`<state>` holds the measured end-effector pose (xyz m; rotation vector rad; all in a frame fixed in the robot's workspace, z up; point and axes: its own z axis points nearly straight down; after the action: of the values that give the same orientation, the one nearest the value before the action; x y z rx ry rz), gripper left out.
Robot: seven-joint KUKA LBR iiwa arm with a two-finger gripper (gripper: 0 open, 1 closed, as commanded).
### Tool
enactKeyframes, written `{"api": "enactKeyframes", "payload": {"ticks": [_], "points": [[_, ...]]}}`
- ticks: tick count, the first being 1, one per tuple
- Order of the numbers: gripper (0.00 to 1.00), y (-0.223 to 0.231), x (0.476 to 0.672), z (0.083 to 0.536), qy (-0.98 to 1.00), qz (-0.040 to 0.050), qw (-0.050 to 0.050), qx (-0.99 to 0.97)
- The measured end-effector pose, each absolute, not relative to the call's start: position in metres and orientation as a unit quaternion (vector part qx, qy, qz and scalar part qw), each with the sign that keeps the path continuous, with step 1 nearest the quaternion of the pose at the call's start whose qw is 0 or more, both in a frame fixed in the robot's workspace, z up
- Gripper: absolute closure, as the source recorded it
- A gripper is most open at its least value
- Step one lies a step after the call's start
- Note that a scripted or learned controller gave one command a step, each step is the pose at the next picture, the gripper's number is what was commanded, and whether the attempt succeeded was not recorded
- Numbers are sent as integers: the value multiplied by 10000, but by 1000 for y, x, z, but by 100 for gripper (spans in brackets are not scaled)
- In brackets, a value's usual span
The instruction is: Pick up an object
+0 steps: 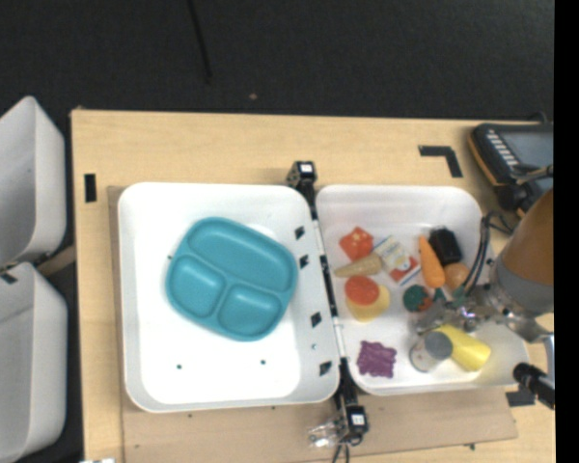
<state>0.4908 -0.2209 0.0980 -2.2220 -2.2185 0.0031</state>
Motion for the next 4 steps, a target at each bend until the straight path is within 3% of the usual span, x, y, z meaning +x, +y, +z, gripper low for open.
{"api": "enactKeyframes", "payload": {"ticks": [1, 3, 4], "points": [[100, -222, 492, 110, -7047, -2, -9, -7095], [100, -220, 499, 236, -7083, -11, -38, -7059], [100, -221, 499, 240, -7087, 1, -8, -7055]]}}
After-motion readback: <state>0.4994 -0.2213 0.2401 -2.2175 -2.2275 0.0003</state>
